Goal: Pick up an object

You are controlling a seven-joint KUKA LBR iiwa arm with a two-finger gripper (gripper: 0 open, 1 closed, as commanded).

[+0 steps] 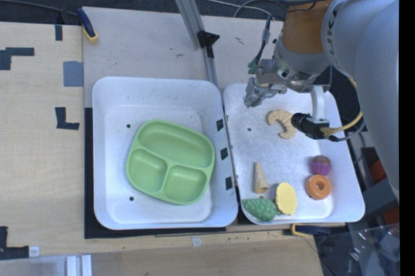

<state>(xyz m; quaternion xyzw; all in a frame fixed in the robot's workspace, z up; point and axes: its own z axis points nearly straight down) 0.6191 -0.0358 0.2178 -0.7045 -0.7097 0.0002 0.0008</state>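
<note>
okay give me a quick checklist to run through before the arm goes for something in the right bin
1. Gripper carrying nothing: ok, nothing shows between its fingers.
2. Gripper over the right bin: ok, above its far left corner.
3. Nearest target free: ok, the croissant lies apart from the other toys.
4. Gripper lined up over the croissant: not ok, it sits to the left of it.
5. Crowding at the near edge: not ok, broccoli and the yellow piece touch.
6. Finger opening: cannot tell.
</note>
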